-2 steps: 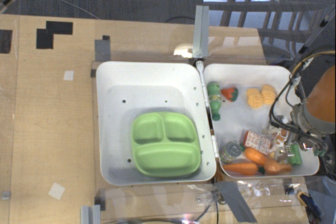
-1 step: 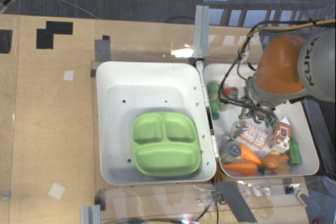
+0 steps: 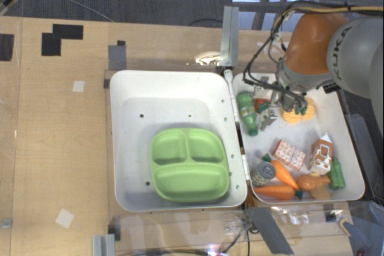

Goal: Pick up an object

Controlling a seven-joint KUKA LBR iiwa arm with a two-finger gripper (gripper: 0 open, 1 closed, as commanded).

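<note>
**Arm low in right bin, over top-end clutter**

Two white bins sit side by side on the worktop. Left bin carries a green divided plate, nothing else. Right bin holds all the pickable stuff, so that's where the arm reaches, coming in from the right.

Items cluster in two groups. Far end: green bottle against the dividing wall, a small red piece just beside it, yellow corn near the wrist. Near end: checkered box, small carton, two carrots, a round tin, green veg by the rim. Looks like a loose dumped pile, not arranged.

End effector is down at the far-end group, between bottle and corn, close to the red piece. Cables and wrist hardware cover it; I can't tell its state, nor whether it touches anything. Nothing visibly lifted. Likely target, my guess: red piece or corn. Pick not yet confirmed.
</note>
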